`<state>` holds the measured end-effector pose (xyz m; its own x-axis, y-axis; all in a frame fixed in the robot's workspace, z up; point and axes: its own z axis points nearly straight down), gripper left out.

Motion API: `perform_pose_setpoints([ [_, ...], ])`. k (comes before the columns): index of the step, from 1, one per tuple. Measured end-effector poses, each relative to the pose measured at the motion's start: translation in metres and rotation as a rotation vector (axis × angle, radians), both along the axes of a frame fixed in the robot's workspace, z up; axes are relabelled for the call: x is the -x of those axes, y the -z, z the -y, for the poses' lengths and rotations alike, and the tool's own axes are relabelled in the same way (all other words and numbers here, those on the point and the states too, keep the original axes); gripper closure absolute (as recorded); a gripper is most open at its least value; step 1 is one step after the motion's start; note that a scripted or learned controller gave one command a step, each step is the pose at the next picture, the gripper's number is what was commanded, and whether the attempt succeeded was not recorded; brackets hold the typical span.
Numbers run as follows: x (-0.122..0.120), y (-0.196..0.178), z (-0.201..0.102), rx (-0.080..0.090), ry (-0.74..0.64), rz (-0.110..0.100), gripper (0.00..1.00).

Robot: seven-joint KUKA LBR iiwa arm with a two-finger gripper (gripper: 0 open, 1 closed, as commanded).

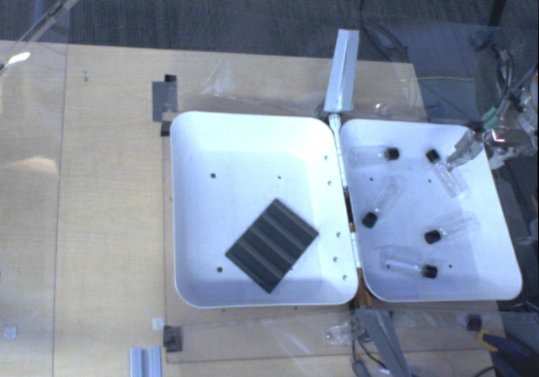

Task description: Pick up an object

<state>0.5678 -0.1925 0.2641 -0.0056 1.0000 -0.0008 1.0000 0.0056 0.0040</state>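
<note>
Entry: I noted the grey two-finger gripper, its state untellable, over the right white bin's far edge, beside a clear black-capped vial angled down-right.

No legible text, label, brand, number or sign anywhere.
</note>
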Motion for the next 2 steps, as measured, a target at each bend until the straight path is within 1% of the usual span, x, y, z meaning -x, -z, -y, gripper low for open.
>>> perform_pose_setpoints([
  [1, -0.015, -0.024, -0.015, 0.0, 0.083, 0.002, 0.0],
  [2, -0.038, 0.064, 0.009, 0.0, 0.081, -0.001, 0.0],
])
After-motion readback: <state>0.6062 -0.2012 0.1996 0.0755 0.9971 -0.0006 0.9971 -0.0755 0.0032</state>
